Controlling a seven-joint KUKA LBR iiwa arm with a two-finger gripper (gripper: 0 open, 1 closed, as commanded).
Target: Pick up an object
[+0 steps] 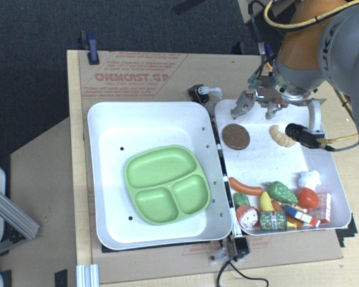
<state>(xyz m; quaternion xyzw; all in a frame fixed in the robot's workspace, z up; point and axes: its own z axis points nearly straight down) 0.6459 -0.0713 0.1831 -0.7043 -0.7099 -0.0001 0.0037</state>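
Note:
My gripper (256, 104) hovers over the back edge of the right bin (341, 187), its two fingers spread apart with nothing between them. Just in front of it lies a brown round cookie (235, 136), and to that one's right a beige croissant-shaped piece (279, 136). Along the bin's front lies a pile of toy food: an orange sausage (245, 186), a green pepper (281, 191), a red tomato (308, 198), a white lump (310, 179), a green can (273, 220) and a red-and-white round piece (248, 217).
The left bin (102, 160) holds a green three-compartment tray (166, 184). A small black-and-white fixture (200, 92) sits on the cardboard behind the gap between the bins. The grey arm with its orange band (311, 23) reaches in from the upper right.

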